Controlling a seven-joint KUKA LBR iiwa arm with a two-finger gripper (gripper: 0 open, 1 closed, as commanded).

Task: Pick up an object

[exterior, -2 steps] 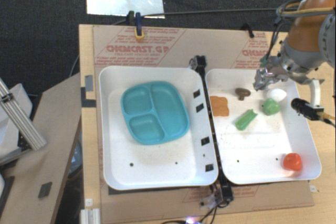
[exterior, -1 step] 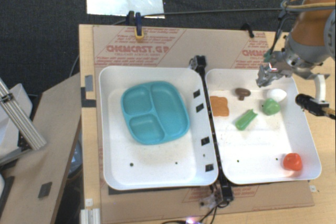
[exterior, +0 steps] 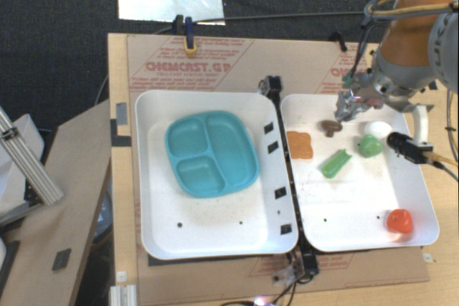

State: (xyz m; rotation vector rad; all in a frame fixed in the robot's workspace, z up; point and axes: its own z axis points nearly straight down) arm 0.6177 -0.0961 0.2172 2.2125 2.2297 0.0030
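Gripper (exterior: 346,108) hangs upper-centre of right bin (exterior: 423,215), just above small brown object (exterior: 330,128); can't tell its state. Nearby: orange piece (exterior: 300,145), green block (exterior: 335,163), green-white item (exterior: 371,143). Red item (exterior: 399,221) lower right. Teal divided plate (exterior: 211,153) in left bin (exterior: 154,226).

Two white bins (exterior: 215,244), one teal tray (exterior: 211,153), six small objects (exterior: 335,163).

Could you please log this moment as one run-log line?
gripper: above brown piece, right bin | grasp: unconfirmed | left bin: teal tray
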